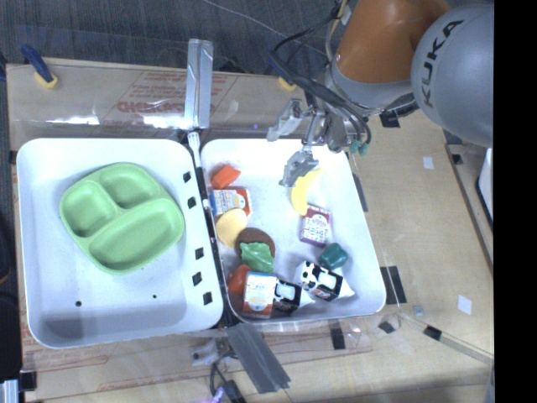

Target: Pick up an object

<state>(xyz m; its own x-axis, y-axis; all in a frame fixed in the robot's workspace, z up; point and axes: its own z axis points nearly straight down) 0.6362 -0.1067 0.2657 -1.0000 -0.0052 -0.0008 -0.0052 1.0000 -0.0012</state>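
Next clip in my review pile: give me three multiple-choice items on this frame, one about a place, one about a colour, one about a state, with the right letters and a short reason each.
1. Where does the divided plate lie?
A. In the left bin
B. In the right bin
C. On the bench outside the bins

2. What colour is that plate?
A. Red
B. Green
C. Blue

3. Where is the gripper in relation to the yellow banana-shaped toy?
A. Far off, over the left bin
B. Just above it, over the right bin
C. Down among the items at the near edge of the right bin

Answers:
1. A, the plate rests alone on the floor of the left bin.
2. B, it is pale green all over.
3. B, the gripper hangs at the toy's upper end, inside the far part of the right bin.
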